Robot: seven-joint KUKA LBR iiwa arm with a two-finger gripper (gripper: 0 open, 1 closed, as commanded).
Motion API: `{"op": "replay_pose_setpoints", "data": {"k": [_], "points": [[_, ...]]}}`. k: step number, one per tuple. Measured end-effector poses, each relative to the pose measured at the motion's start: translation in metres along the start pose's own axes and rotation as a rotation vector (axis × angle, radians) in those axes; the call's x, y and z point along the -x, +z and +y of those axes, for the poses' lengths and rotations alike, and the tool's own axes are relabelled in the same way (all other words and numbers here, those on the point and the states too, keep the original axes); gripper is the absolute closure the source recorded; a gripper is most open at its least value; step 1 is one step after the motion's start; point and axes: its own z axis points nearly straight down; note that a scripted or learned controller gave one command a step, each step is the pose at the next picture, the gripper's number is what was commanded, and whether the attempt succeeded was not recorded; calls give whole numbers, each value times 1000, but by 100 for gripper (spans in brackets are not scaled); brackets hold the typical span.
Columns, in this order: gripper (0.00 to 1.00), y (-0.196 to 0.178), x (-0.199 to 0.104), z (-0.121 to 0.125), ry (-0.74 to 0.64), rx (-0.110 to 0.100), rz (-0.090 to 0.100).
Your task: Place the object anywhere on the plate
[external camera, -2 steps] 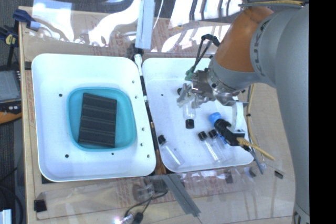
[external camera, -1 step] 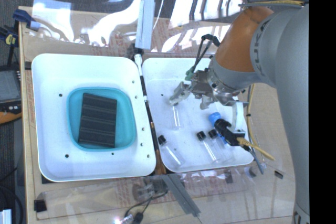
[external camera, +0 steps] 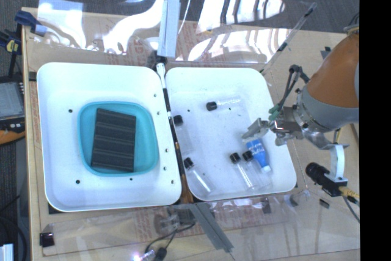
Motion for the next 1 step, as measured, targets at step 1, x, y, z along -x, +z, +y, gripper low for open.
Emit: {"op": "replay_pose_setpoints", "data": {"k": [1], "points": [[0, 63, -14, -1, -9, -2, 0]]}}
